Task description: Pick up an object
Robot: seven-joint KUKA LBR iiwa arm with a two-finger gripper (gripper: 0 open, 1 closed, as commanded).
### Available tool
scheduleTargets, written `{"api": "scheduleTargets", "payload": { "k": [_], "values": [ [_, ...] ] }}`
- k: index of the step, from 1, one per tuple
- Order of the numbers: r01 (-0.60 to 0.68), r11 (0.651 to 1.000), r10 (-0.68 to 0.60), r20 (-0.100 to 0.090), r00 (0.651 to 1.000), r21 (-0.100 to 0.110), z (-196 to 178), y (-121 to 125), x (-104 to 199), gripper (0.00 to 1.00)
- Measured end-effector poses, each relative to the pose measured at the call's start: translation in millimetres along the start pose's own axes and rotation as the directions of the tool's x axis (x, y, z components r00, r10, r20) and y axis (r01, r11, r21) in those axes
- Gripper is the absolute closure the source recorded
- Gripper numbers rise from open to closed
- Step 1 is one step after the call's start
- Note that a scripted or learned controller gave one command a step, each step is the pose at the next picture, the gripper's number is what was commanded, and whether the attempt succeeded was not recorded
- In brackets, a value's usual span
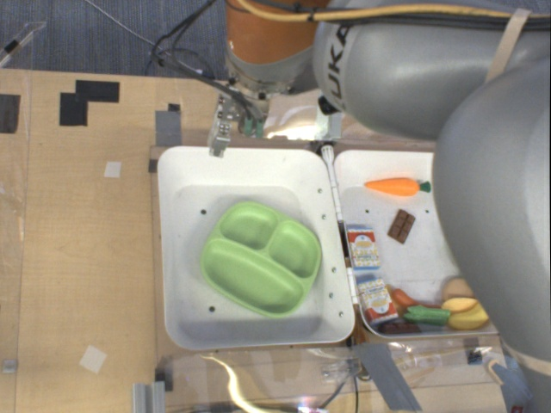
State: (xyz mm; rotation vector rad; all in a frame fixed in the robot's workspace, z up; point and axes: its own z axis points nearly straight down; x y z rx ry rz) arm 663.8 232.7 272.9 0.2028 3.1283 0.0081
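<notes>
Nearest, at 5 o'clock in the right bin [422,256], toy food [435,313] lies packed together, so a grab there could catch two pieces or slip. The cartons [365,249] at its 9 o'clock wall bear print too small to read. The green plate [261,256] fills the left bin [172,231]; broad and shallow, it may defeat a pinch. The carrot [394,187] lies free at 12. The gripper [234,123] hangs over the left bin's 12 o'clock rim, apart or together I cannot tell. The arm [413,67] reads "UKA"

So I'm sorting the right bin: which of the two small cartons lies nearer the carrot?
The upper carton, beside the brown chocolate piece; the other carton lies lower, farther from the carrot.
</notes>
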Motion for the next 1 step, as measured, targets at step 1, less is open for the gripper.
{"api": "scheduleTargets", "payload": {
  "k": [1],
  "values": [
    [-0.215, 0.977, 0.215, 0.003, 0.977, -0.001, -28.7, 2.2, 4.9, 1.0]
  ]
}}
